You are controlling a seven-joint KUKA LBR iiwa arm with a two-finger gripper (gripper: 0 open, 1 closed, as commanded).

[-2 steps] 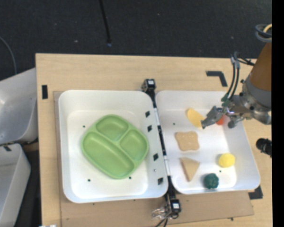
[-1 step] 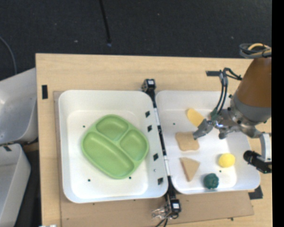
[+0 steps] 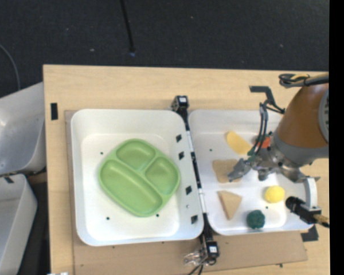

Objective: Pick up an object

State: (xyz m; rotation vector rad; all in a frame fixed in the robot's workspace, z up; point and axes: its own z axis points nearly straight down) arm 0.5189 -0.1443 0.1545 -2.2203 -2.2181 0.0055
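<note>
I see 2 shallow white bins side by side on the pale wooden bench, glossy plastic with rounded corners, meeting at a hinged seam near the frame's centre. The left bin holds a smooth green divided plate, oval, with 3 moulded compartments, lying flat at the bin's middle with bare white floor all around it. The right bin is busier: a yellow flat piece toward its upper middle, a tan flat piece just below it, a tan wedge with a pointed lower end near the seam, a dark green round object at the lower edge, and a yellow ball to its upper right. The gripper hangs low over the right bin's centre, beside the tan flat piece, under the arm's orange band at the right of the frame; nothing shows between the fingers, and I cannot tell how they stand (the wrist body crowds that spot). The wedge and green object sit well clear of the arm.
</note>
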